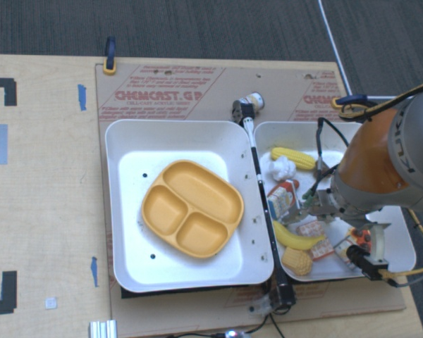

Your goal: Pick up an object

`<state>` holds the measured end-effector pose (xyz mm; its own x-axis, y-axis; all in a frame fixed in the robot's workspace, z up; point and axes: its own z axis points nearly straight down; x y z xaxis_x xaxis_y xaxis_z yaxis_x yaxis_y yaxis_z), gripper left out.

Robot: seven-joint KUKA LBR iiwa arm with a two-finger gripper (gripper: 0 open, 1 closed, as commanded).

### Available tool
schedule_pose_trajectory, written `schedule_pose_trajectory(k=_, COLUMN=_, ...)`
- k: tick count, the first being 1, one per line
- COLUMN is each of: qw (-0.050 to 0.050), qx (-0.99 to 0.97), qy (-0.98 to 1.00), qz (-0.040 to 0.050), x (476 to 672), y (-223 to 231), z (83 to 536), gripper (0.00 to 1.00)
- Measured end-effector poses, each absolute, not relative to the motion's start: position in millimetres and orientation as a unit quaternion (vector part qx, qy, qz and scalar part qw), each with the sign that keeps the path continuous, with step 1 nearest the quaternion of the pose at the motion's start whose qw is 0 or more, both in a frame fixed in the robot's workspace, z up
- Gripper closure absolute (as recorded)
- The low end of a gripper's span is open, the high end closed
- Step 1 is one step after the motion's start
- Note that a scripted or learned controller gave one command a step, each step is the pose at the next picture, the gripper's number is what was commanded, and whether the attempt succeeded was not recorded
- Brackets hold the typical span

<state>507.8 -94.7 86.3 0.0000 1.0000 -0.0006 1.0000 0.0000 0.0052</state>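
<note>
Round yellow cookie-like piece (pixel 297 261) at right bin's (pixel 406 253) near edge, banana (pixel 296 236) just behind, corn (pixel 293 158) and white wad (pixel 283 167) farther back; hand (pixel 311 210) low over wrappers, grip state cannot tell; compartment plate (pixel 192 208) in left bin (pixel 123 189).

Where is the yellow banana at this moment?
The banana lies in the right bin, near its left wall, just above the round cracker and below the gripper.

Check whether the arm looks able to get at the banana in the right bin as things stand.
Probably yes. The banana lies uncovered near the right bin's front-left corner, just below the gripper, with a packet beside it; nothing lies on top.
</note>
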Motion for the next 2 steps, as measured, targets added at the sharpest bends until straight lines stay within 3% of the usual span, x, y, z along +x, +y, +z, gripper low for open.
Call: schedule_pose_trajectory(k=2, qw=0.002, qx=0.707, qy=0.707, qz=0.0004, x=507.1, y=-93.6, z=86.0, gripper=0.0)
